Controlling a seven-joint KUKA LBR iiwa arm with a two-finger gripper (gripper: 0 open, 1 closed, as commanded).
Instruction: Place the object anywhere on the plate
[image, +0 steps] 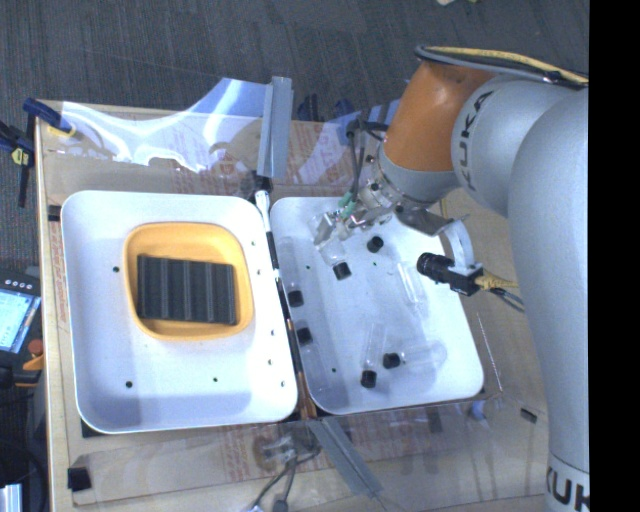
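A yellow plate lies in the left bin, and a dark grey ridged rectangular block rests on its middle. My gripper hangs low over the far left part of the right bin, below the orange wrist band. Clear plastic pieces with black caps lie in the near part of that bin, with another clear piece to the right of centre. I see nothing plainly held by the gripper.
Small black bits are scattered over the right bin's floor and along the divider between the bins. Clear plastic sheeting lies behind the bins. The big grey arm covers the right side. A small screen sits at the far left.
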